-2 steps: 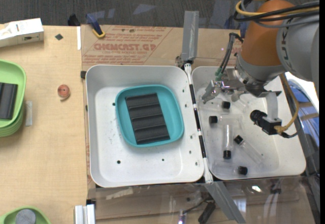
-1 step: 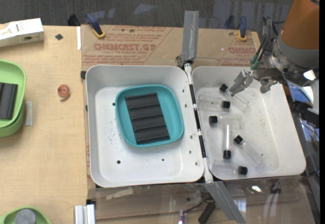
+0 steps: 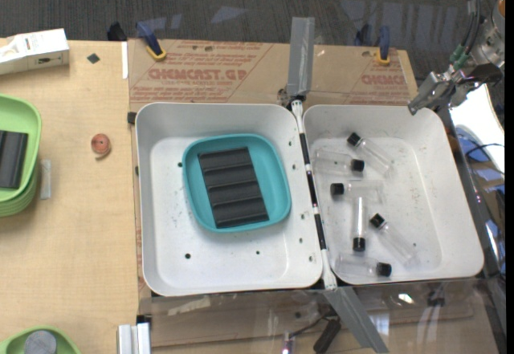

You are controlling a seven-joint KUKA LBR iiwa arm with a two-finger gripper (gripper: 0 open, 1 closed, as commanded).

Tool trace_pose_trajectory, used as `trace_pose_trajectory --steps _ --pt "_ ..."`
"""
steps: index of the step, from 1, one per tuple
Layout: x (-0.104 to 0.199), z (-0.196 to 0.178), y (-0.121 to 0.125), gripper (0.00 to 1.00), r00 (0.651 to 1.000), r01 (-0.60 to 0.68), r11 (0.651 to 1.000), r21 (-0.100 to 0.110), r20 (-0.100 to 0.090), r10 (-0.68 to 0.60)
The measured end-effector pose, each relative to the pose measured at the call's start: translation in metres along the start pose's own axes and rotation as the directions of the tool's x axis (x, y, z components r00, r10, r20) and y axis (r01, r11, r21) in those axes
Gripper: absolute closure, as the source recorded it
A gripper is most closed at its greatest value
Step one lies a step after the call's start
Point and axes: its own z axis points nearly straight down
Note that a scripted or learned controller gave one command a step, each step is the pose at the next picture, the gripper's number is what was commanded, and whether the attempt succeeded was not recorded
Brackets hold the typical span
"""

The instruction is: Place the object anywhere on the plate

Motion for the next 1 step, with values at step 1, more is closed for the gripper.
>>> trace_pose_trajectory --steps 1 --pt "-0.0747 -0.074 0.0174 0.0 0.996 0.089 0.996 -0.002 0.001 -0.089"
